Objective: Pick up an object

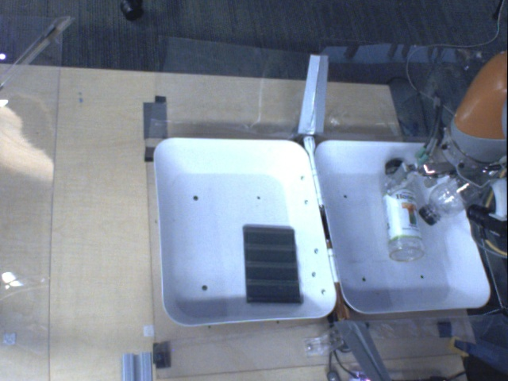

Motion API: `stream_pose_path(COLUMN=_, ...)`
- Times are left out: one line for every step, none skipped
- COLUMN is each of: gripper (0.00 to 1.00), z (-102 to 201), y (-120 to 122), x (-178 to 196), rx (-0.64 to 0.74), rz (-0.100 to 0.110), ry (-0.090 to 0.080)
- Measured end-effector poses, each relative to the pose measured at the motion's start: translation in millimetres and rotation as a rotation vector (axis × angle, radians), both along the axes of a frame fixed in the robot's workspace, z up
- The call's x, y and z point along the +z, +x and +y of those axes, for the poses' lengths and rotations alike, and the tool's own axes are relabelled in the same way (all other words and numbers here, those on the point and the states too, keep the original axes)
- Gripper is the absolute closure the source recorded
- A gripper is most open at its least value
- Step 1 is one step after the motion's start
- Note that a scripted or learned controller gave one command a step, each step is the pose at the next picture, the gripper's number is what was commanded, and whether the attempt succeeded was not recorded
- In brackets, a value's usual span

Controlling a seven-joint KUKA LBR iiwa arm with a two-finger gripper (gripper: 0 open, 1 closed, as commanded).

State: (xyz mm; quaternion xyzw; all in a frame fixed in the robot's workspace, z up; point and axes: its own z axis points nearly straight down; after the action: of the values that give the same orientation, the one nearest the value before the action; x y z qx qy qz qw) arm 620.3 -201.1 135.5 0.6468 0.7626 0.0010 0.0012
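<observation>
Bench (87, 236) of pale wood carries two shallow white bins side by side. Nearest the camera, in the left bin (182, 173), a black ribbed rectangular block (271, 264) lies flat against the near edge, toward that bin's near right corner, its ridges running crosswise. Small dark holes dot the bin floor around it.

Across the divider, in the right bin (357, 284), a clear plastic bottle (403, 225) with a white label and some orange print lies on its side near the middle, its open base pointing toward the near edge and its neck toward the far right corner. Just beyond it, toward the far edge, sit a small dark cap-like piece (394, 166) and a clear, crumpled-looking plastic item (446, 194) touching or just beside the bottle's neck.

At the right bin's far right corner the gripper (444, 177) hangs under the arm's orange band (484, 105); whether its fingers are spread or pinched I cannot tell.
</observation>
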Motion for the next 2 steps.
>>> stream_pose_path(gripper=0.00, z=11, y=-1, x=-38, rx=0.223, rz=-0.020, ry=-0.008)
stream_pose_path(gripper=0.00, z=16, y=14, x=-41, rx=0.290, rz=-0.013, ry=-0.009)
